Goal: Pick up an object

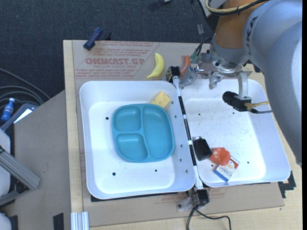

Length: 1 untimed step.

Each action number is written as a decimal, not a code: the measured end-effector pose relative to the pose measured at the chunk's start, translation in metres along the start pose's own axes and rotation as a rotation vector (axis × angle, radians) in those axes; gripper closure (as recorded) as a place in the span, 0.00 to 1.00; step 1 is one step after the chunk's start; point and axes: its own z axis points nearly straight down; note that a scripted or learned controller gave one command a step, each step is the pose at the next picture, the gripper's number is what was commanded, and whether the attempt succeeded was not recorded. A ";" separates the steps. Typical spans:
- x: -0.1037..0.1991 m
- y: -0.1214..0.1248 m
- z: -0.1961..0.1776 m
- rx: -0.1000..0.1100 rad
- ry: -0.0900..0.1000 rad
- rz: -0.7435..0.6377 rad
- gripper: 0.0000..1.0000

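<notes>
Closest to where I stand, a red piece (220, 155) lies in the near part of the right bin (225, 128), touching a small white and blue packet (226, 169). Just beside them, against the wall between the bins, sits a black block (201, 148).

A blue divided plate (143, 132) lies flat in the middle of the left bin (96, 128), with a yellow block (161, 99) at its far edge, near the dividing wall. Beyond that bin, a banana (156, 66) rests on the worktop (79, 152).

Reaching in from the right, the hand (216, 80) hangs over the far rim of the right bin, well apart from the red piece, the packet and the black block. From this angle I cannot tell whether it is spread or pressed together.
</notes>
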 end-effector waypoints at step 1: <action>-0.070 -0.018 0.042 0.004 -0.001 0.003 0.00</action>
